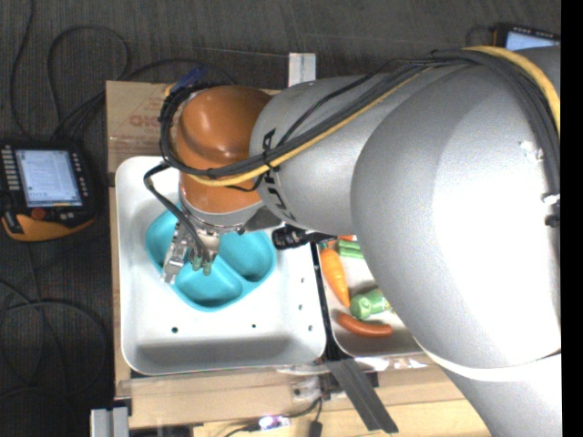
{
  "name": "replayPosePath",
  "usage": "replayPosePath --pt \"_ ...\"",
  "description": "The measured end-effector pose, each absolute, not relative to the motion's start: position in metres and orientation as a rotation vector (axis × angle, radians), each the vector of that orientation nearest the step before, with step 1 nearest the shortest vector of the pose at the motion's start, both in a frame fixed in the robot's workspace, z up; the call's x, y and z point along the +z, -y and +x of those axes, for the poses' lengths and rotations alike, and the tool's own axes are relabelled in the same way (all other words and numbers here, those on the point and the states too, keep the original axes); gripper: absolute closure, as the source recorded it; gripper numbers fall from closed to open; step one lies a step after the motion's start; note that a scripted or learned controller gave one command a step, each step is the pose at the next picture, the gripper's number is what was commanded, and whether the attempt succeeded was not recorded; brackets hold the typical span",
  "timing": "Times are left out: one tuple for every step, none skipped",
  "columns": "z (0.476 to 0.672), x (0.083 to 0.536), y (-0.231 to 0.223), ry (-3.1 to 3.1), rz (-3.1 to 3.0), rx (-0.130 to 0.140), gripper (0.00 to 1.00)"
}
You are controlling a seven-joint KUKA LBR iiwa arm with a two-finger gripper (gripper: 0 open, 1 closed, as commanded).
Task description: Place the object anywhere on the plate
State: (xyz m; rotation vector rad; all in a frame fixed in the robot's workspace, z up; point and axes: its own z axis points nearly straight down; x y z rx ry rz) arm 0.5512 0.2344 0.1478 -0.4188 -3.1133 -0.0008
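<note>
1. The blue plate (232,267) sits in the left bin (146,335).
2. The gripper (187,264) hangs over the plate's left part. I cannot tell what it is doing or if it carries anything.
3. A carrot (334,276), a green toy (369,305) and a red sausage (363,327) lie to the right of the plate, in the right bin (339,342).
4. If the gripper is empty, nothing lands on the plate.
</note>
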Motion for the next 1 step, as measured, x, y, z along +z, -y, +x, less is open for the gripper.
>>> replayPosePath --pt "0.5269 0.1867 -0.1272 3.093 -0.553 0.004 1.00"
